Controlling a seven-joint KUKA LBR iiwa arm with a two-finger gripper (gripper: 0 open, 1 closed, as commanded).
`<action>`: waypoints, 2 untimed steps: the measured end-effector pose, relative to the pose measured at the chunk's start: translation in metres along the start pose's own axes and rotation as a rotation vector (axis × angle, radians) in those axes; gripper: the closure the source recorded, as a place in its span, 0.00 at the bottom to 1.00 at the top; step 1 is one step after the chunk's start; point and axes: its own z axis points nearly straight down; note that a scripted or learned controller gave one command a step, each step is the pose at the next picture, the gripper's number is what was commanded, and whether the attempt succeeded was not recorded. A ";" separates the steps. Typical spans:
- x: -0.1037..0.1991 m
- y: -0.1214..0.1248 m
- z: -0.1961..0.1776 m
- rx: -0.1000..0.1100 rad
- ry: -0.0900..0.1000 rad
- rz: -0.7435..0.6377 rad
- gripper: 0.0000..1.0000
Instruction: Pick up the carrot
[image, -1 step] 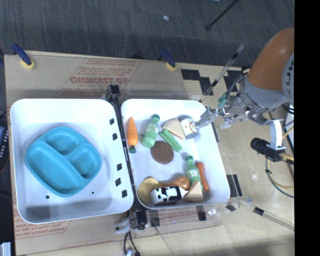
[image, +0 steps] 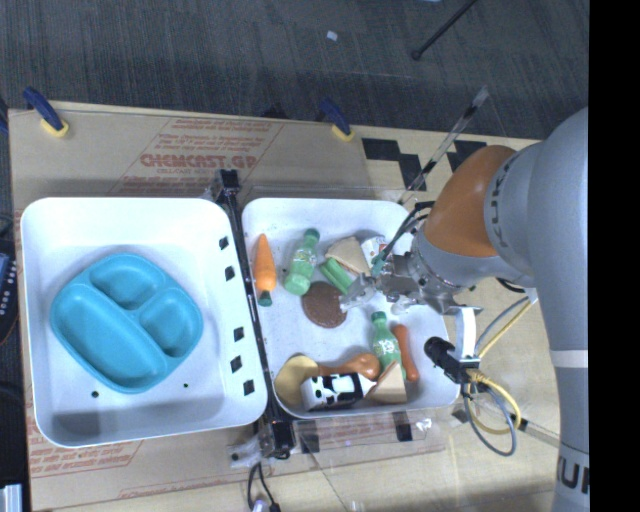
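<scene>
Carrot (image: 264, 266) lies at left edge of right bin (image: 300, 212), untouched. Gripper (image: 385, 280) sits mid-bin amid clutter — finger state: cannot tell. Approach leftward, descend along carrot's long axis — avoid green bottle (image: 301, 264).

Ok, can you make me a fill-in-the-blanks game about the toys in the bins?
1. The carrot lies in the ____ bin.
2. The plate in the left bin is colored ____.
3. The carrot lies against that bin's ____ wall.
4. The tool hangs over the ____ bin.

Missing words: right; blue; left; right.
</scene>
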 end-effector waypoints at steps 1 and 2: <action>0.082 0.096 -0.004 -0.011 -0.003 0.075 0.00; 0.109 0.102 0.037 -0.005 -0.004 0.177 0.00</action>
